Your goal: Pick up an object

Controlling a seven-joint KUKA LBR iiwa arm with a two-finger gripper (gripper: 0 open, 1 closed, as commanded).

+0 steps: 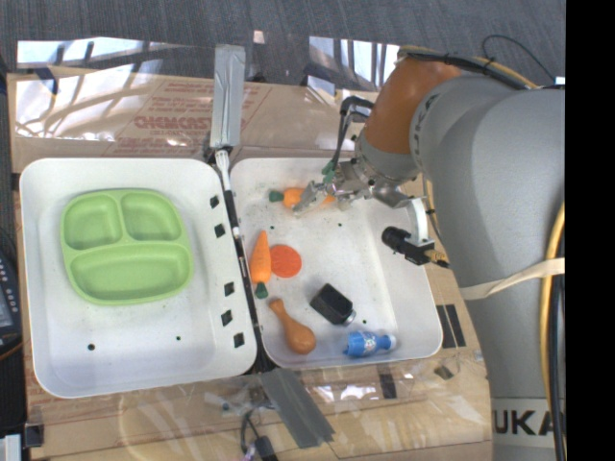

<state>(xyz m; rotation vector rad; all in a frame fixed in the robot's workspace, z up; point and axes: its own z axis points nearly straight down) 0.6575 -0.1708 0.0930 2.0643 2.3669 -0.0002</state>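
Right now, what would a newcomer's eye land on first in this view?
The big grey arm coming in from the right, its tool low at the back of the right bin by a small orange piece. Next, the green divided plate in the left bin.

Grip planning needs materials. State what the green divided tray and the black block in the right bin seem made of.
Green divided tray: probably moulded plastic, matte to satin; uniform colour, soft rounded compartment edges, faint sheen.
Black block: possibly rubber or foam, or dull plastic; flat dark surface with hardly any highlight. The view is too coarse to say which.
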